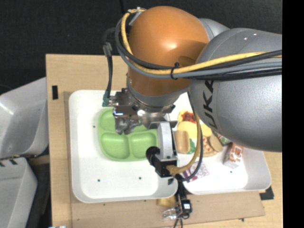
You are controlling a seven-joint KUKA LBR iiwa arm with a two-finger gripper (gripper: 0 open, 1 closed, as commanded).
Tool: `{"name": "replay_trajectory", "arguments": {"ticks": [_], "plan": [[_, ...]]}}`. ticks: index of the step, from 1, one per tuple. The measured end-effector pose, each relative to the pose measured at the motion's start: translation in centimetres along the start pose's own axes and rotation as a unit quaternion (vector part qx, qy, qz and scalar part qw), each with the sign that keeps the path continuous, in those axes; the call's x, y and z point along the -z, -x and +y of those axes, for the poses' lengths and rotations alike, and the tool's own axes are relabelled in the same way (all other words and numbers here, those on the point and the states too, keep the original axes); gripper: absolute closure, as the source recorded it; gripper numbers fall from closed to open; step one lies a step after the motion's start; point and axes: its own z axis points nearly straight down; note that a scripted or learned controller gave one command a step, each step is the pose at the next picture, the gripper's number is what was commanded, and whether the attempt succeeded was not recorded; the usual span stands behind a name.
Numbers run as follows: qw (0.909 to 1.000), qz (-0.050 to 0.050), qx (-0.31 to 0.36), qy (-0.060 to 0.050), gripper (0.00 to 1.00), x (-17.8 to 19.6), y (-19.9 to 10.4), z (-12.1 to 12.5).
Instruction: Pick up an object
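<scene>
Reaching in from the right, the grey arm with its orange band (164,37) hangs low over the left white bin (88,175), with the gripper (127,122) directly above a green moulded plastic tray with compartments (116,144). Whether it is open or closed I cannot tell, since the wrist covers it. The right white bin (254,172) holds a small white and red box (232,156), a tan rounded piece (182,139) and something yellow, perhaps packaging (188,127).
</scene>
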Motion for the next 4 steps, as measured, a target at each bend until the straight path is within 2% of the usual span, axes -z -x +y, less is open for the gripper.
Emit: {"name": "replay_trajectory", "arguments": {"ticks": [1, 2, 3, 4], "plan": [[1.0, 0.0, -0.002, 0.002, 1.0, -14.5, -1.5, 3.7], [1.0, 0.001, -0.005, 0.008, 1.0, -25.3, 1.6, 6.3], [0.9998, 0.007, 0.0, 0.016, 1.0, -9.2, -1.1, 6.4], [1.0, 0.002, 0.0, 0.005, 1.0, -10.2, -1.6, 0.3]]}}
